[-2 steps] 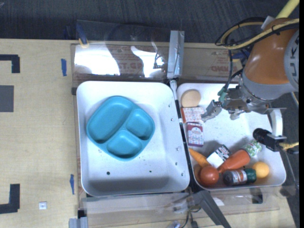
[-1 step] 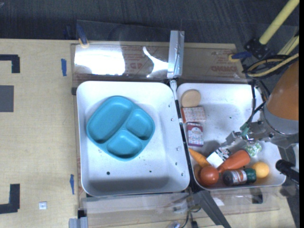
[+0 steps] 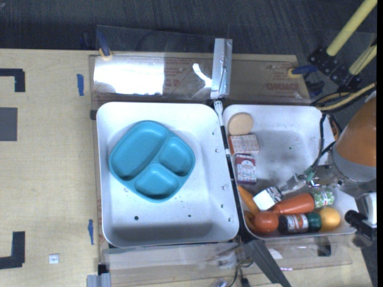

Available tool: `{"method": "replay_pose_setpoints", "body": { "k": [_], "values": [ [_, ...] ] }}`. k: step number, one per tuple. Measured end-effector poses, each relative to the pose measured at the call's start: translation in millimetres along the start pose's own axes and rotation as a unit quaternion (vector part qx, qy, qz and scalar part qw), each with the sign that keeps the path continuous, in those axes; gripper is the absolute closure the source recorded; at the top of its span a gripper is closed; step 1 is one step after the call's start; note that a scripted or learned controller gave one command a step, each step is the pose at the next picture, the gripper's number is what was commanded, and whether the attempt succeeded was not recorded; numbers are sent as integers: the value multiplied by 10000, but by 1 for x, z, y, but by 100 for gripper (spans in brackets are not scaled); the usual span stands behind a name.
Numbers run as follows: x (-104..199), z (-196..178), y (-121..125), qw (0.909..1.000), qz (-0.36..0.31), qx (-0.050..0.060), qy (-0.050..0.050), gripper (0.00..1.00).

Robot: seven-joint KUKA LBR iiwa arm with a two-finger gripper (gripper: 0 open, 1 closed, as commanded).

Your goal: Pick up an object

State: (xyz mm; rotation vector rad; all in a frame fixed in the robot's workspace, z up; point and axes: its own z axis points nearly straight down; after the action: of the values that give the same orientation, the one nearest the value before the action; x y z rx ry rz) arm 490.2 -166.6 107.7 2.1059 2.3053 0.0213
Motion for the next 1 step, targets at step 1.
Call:
{"method": "replay_pose_setpoints", "body": {
  "k": [1],
  "values": [
    [12,21,-9,9967,801,92,11,0]
  ]
}}
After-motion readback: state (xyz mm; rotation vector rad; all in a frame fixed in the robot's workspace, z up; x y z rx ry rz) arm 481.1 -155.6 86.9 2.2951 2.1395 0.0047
